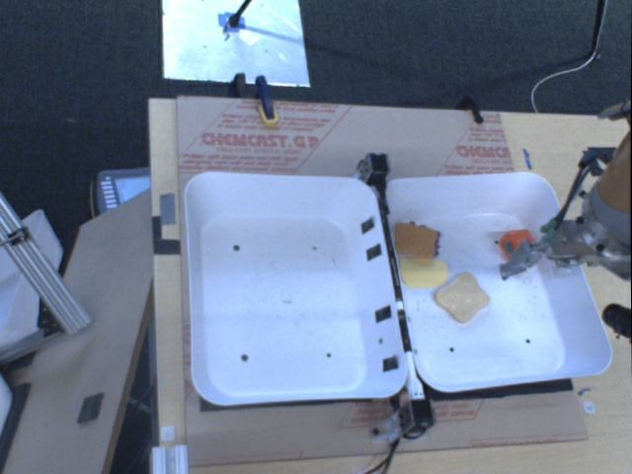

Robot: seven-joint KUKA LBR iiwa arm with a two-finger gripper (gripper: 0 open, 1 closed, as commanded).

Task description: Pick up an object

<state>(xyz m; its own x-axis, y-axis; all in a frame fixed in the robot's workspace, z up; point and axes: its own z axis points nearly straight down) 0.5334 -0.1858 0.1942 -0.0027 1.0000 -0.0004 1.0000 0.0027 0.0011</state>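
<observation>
In the right bin (553, 354) lie a brown toast-like slab (417, 239), a pale yellow flat piece (424, 273) just below it, and a beige lumpy piece (462, 297) nearer the front. A small orange object (514, 239) sits further right in the same bin. My gripper (515, 260) reaches in from the right, low over the bin floor. Its tip is right beside and just below the orange object, seemingly touching it. The arm's grey wrist (592, 235) hangs over the bin's right rim.
The left bin (286, 294) lies alongside, split from the right one by a hinged ridge with black clips (380, 284). A shiny metal plate (235, 28) lies beyond the bench. A cable (568, 67) trails at the back right.
</observation>
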